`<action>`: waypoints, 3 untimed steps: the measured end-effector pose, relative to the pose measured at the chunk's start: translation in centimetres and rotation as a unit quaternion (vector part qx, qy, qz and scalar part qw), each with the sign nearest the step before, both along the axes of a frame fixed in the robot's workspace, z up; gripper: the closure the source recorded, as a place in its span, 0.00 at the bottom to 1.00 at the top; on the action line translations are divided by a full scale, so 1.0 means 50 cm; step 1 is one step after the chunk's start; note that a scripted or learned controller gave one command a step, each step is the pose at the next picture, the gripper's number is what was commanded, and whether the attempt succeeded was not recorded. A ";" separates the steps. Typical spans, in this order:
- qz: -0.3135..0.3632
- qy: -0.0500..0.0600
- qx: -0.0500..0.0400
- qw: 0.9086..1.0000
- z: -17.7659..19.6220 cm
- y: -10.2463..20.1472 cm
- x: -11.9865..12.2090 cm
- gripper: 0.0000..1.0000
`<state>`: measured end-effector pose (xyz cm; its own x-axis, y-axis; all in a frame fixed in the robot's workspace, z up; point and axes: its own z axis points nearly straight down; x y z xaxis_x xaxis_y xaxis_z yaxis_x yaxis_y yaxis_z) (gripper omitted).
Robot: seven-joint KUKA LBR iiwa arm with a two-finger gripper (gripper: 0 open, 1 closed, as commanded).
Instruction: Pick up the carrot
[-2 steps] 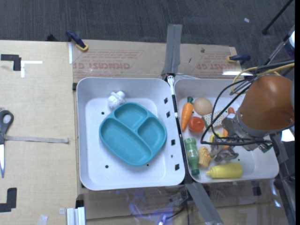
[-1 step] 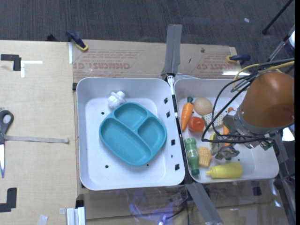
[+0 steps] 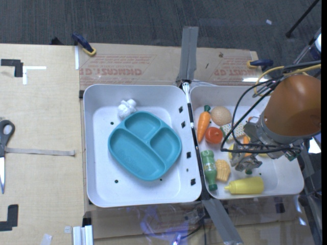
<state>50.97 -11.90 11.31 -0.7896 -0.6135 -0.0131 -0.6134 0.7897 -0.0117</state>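
A: Where's the carrot [image 3: 203, 125]?

B: Right of centre in the frame, at the upper left of the right bin [image 3: 294, 185], lying tilted with its green top pointing up. A beige, egg-like ball [image 3: 220, 116] sits just to its right and a tomato [image 3: 213, 135] touches its lower end.

A: And the gripper [image 3: 246, 161]?

B: Lower right, under the arm's orange band [image 3: 296, 106], low over the bin near the corn [image 3: 223, 170] and the yellow bottle [image 3: 246, 186]. It is probably above the toys, but cables blur it; I cannot tell how it is set.

A: The left bin [image 3: 97, 188]?

B: A blue divided plate [image 3: 145, 145] and a small white object [image 3: 126, 106] at its upper edge.
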 end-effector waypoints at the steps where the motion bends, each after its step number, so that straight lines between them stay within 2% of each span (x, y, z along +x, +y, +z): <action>1: 0.000 -0.003 0.000 1.000 0.020 0.002 0.006 1.00; 2: 0.163 0.006 0.000 0.987 -0.041 0.003 0.144 1.00; 3: 0.163 0.006 0.000 0.987 -0.041 0.002 0.144 0.00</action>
